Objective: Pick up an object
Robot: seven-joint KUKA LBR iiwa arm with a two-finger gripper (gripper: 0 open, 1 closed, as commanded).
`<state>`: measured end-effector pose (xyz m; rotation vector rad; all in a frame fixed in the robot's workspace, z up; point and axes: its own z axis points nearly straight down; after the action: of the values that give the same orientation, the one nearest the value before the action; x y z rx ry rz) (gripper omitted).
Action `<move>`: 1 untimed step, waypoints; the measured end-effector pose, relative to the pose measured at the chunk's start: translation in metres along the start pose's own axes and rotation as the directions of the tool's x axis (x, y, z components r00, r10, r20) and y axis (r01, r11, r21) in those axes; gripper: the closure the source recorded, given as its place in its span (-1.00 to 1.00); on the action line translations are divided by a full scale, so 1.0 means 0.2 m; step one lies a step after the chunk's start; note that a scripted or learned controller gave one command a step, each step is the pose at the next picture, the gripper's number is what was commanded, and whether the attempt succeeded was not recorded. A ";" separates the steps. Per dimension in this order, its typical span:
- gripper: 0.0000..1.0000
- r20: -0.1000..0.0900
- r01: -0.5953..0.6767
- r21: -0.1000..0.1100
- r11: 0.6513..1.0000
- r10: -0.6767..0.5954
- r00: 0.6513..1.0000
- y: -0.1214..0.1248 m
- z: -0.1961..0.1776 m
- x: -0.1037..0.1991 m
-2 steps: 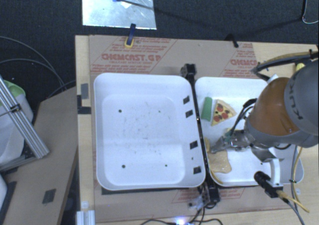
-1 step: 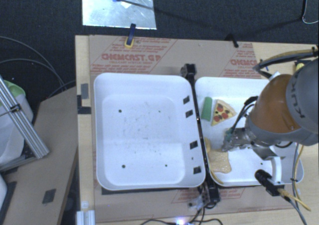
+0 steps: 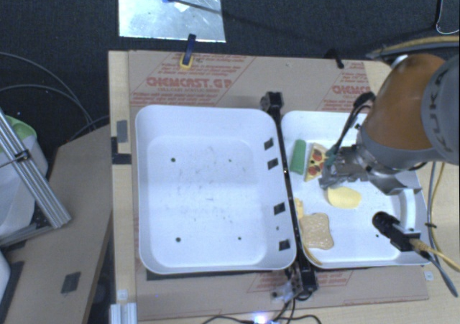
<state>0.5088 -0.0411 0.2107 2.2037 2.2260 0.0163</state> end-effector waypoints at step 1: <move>1.00 -0.003 0.003 0.002 1.000 -0.003 1.000 0.04 -0.42 0.35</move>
<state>0.5142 0.0292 0.2939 2.2024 2.2324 0.0170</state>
